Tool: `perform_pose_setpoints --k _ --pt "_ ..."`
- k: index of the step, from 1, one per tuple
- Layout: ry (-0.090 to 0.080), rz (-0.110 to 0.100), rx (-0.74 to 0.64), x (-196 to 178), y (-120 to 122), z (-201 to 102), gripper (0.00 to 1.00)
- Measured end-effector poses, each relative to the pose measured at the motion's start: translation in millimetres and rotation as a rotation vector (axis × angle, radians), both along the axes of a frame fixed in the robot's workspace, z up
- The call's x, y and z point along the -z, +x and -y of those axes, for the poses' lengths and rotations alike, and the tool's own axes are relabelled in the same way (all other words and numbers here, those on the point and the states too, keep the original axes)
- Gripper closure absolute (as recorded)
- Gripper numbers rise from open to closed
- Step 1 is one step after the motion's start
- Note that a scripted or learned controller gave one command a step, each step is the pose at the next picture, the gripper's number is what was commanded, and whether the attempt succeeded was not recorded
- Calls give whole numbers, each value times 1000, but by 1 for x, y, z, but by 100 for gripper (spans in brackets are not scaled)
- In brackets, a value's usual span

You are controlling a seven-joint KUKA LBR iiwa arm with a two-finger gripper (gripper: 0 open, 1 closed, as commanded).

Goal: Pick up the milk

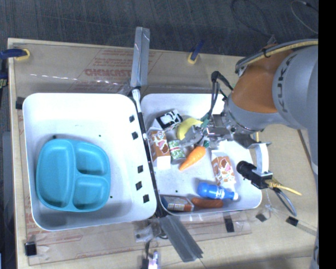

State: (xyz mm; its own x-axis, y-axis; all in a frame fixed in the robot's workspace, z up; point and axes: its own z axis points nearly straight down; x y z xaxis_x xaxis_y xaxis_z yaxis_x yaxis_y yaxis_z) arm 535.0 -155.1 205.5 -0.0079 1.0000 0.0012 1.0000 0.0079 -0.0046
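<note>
The milk (169,118), a small black-and-white carton, lies near the back of the right bin (235,198), close to the wall that divides the two bins. It rests tilted, touching a yellow banana (186,128) on its right side.

In the camera view from above, the grey arm (280,86) with its orange band reaches in from the right and bends down over the right bin. Its gripper (200,133) hangs low above the clutter, just beside the banana and above an orange carrot (192,157). Whether the gripper is open or closed cannot be told from here, and nothing can be seen held in it. The milk lies apart from the gripper, on the far side of the banana.

Other things crowd the right bin: a brown snack box (159,144) by the dividing wall, a second patterned box (224,170) to the right, a blue bottle (215,192) lying on its side, and a brown sausage (191,204) along the front edge.

The left bin (73,114) holds a blue divided plate (73,174) towards its front left.
</note>
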Motion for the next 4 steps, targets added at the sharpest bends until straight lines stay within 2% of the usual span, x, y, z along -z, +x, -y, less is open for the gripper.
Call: perform_pose_setpoints --k 1,2,3,4 --pt "1 1 -70 -20 -38 56 0" --pt "-2 5 -57 -83 -58 56 0" --pt "0 0 -70 24 -54 55 0" --pt "-2 6 -166 32 -36 55 0"
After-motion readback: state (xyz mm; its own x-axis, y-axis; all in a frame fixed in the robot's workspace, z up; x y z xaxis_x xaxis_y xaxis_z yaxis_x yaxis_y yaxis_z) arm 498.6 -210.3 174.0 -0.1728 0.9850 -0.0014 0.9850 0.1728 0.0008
